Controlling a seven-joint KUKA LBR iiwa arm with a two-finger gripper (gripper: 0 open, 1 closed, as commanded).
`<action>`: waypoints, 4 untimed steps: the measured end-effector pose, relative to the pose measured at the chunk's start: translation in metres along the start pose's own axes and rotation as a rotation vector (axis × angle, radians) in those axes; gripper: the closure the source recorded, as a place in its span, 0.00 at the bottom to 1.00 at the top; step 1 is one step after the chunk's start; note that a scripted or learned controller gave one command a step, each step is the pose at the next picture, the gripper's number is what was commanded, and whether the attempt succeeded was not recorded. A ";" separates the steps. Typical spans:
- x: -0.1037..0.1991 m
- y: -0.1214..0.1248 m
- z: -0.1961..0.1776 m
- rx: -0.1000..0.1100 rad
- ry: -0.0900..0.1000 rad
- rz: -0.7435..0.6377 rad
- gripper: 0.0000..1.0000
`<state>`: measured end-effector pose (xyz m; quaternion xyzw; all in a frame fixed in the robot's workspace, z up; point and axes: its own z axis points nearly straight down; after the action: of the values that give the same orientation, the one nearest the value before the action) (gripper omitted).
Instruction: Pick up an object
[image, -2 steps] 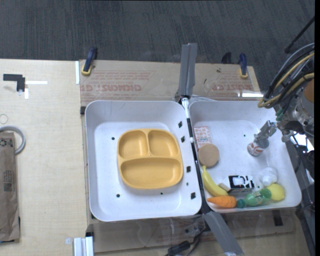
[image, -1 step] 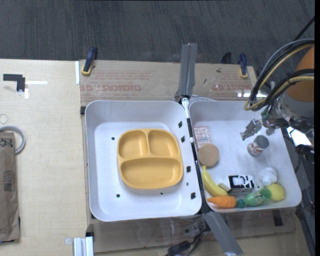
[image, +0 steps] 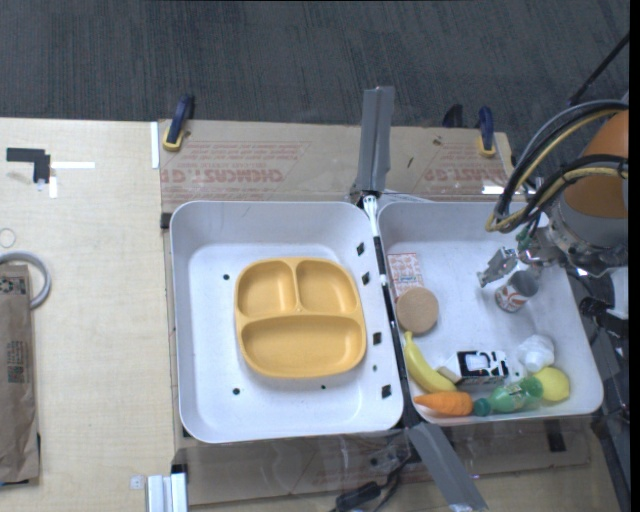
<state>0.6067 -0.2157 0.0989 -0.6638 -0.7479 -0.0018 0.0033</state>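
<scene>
Two white bins sit side by side; the hand (image: 503, 272) hovers in the right bin (image: 450, 225), grip state unclear. The banana (image: 425, 366) runs lengthwise toward the carrot (image: 444, 403) near the front edge.

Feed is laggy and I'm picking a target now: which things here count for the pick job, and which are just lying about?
For the job:
gripper, over the right bin
small can beneath it
banana
carrot
lemon
brown round object

Lying about:
yellow divided plate in the left bin
blue clamps
cardboard sheet
</scene>
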 end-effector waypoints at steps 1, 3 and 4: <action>-0.006 0.001 -0.062 -0.003 -0.010 0.078 0.00; 0.000 0.003 -0.002 -0.003 -0.006 0.076 1.00; -0.007 0.009 -0.096 -0.003 -0.011 -0.216 1.00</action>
<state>0.6167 -0.2225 0.1949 -0.5795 -0.8150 0.0005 -0.0020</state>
